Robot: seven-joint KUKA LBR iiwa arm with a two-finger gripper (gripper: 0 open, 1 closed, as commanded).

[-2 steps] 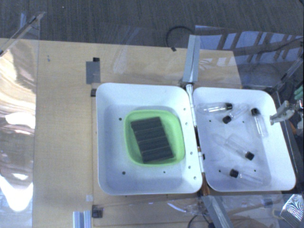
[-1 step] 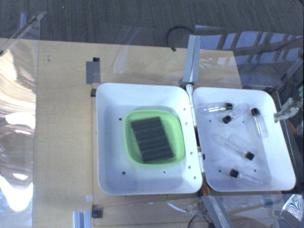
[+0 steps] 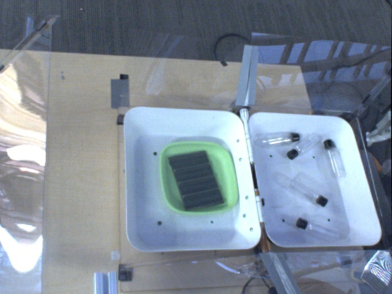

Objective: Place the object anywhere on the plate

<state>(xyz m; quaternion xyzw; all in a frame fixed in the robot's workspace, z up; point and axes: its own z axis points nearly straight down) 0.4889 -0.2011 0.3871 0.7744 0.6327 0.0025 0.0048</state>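
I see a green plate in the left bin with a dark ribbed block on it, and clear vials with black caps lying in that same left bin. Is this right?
Not quite. The camera view shows the clear vials with black caps lying in the right bin, not the left. The green plate with the dark ribbed block on it is in the left bin, as you say.

the plate (image 3: 166, 182) is sitting in the left bin (image 3: 138, 164), a ribbed block (image 3: 195, 180) lying on it; right of the plate, vials (image 3: 334, 158) are lying scattered in the right bin (image 3: 361, 219).
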